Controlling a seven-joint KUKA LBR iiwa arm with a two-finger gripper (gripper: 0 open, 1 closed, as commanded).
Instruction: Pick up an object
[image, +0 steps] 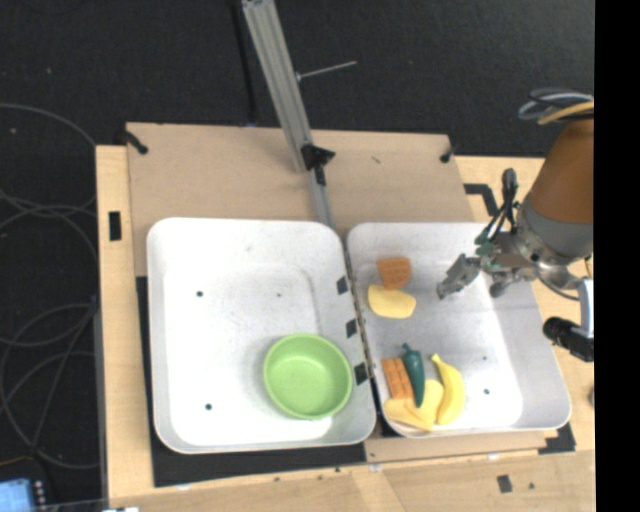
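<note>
A: Left bin?
B: One green bowl, near corner.
A: Right bin?
B: Orange block touching a yellow piece; at the near edge, a banana, green pepper and orange stick, bunched.
A: Gripper?
B: Above the right bin's far side, fingers apart, gripping nothing.

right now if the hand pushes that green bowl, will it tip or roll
The green bowl sits upright on a broad base, so it would probably slide rather than tip or roll. It looks like thin plastic, likely light. The bin's near wall beside it may stop it.
</note>
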